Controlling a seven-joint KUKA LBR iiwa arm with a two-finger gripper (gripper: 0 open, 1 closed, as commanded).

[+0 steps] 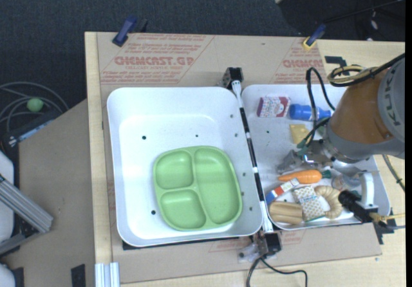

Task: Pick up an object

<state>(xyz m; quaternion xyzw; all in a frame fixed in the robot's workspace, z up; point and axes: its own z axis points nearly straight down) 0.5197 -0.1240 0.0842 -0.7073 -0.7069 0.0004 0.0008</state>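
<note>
Two bins are seen on the tabletop (103, 150) | left bin (129, 118): green divided plate (196, 187) | right bin (270, 96): carrot (308, 177), blue bottle (302, 112), red-and-white carton (273, 107), bread roll (286, 213) | gripper (302, 158) is lowered just above the carrot (finger state cannot be told, nothing visibly held).

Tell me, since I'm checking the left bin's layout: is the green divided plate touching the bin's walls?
Apart. The camera view shows bare white floor all around the green divided plate, separating it from the left bin walls.
</note>
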